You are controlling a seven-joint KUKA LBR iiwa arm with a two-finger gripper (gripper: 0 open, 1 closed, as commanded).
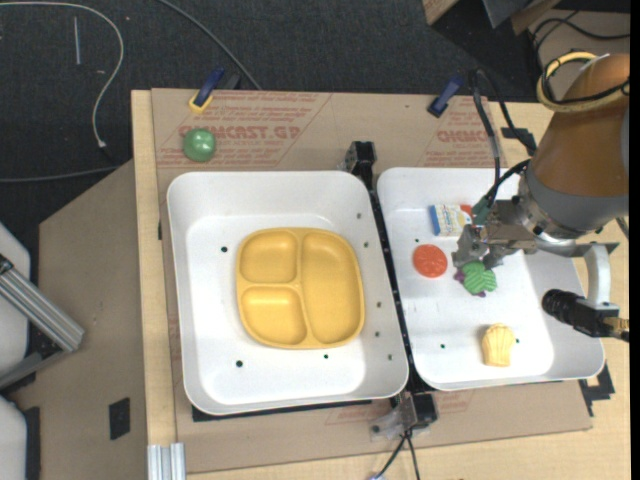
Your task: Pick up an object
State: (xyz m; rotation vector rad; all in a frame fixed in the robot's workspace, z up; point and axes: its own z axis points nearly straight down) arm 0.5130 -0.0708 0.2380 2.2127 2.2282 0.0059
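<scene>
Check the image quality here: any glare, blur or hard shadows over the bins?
Camera view: even, soft light; both bins bright white without losing detail; the yellow plate shows mild sheen; the gripper and purple-green toy look slightly soft; shadows faint.

Two white bins: left bin (190, 268), right bin (530, 363). Yellow three-compartment plate (300, 288), plain, no pattern. Red-orange round piece (431, 261). Purple piece with green leafy top (480, 280). Pale yellow ridged piece (497, 345). Small packet (447, 218), blue, white and red print. Green ball (199, 145) on tan cardboard (270, 133) with faint red lettering. Blue clamps (207, 90). Arm (585, 138) grey, orange band. Black carpet (60, 88), white cable (110, 58).
</scene>
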